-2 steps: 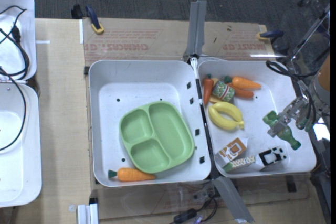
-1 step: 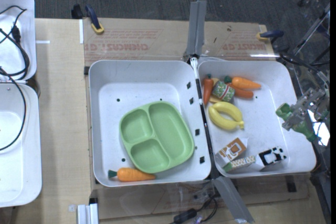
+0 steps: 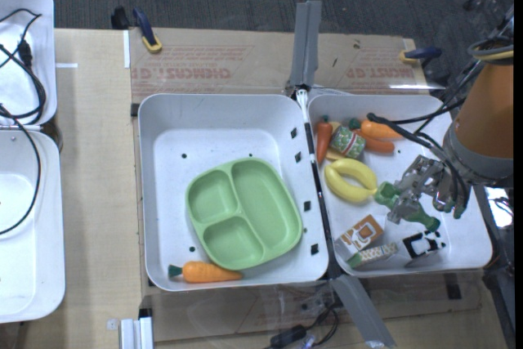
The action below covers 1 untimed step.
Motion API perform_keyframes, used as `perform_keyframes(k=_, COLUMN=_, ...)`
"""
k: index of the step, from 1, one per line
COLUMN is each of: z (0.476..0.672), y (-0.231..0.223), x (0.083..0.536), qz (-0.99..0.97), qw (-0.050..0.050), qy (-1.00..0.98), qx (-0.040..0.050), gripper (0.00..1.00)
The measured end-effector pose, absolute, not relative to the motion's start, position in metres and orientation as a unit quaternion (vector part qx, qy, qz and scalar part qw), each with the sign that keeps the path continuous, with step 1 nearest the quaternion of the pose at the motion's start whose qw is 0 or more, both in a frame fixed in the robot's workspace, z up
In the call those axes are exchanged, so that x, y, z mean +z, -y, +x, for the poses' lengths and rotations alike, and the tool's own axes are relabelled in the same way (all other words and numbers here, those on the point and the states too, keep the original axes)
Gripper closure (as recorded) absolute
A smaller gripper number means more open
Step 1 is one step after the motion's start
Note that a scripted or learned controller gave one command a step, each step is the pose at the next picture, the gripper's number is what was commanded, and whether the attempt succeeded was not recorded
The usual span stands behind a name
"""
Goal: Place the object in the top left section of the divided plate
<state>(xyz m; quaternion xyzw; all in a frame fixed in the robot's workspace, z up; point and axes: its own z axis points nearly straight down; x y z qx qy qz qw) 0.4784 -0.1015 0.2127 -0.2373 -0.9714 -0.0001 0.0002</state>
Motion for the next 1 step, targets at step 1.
perform_keyframes(k=1, z=0.4785, y=0.0258, x=0.2093, qz=-0.156, qw=0.000, qy=0.988, qx=-0.0001, gripper=1.00)
